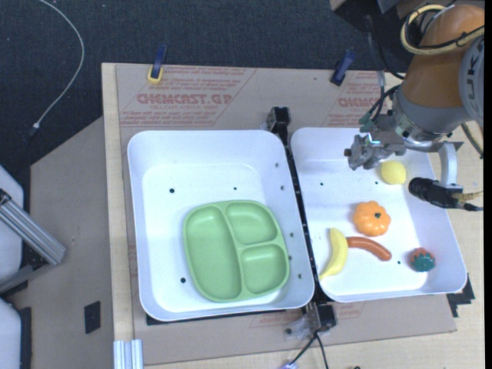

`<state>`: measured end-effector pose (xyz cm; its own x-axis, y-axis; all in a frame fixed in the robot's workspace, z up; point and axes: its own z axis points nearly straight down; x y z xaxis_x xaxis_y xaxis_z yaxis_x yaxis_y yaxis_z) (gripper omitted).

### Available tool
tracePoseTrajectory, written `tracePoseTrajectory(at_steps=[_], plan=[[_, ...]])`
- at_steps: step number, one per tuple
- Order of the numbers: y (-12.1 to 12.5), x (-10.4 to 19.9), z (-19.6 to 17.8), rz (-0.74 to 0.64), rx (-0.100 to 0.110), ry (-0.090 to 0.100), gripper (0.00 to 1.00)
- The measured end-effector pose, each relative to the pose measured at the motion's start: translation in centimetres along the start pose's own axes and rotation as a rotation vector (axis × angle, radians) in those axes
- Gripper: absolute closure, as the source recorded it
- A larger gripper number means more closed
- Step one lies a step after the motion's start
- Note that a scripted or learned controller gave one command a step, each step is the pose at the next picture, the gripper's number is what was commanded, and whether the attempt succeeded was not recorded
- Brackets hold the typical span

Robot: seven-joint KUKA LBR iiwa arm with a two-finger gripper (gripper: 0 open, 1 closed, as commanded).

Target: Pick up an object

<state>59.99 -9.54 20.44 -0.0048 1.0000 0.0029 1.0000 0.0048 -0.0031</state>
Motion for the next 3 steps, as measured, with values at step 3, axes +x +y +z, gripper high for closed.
tracePoseTrajectory(at_steps=[3], plan=[[-3.8,15.0,-1.8,-0.001,-0.004,-0.001,1.00]])
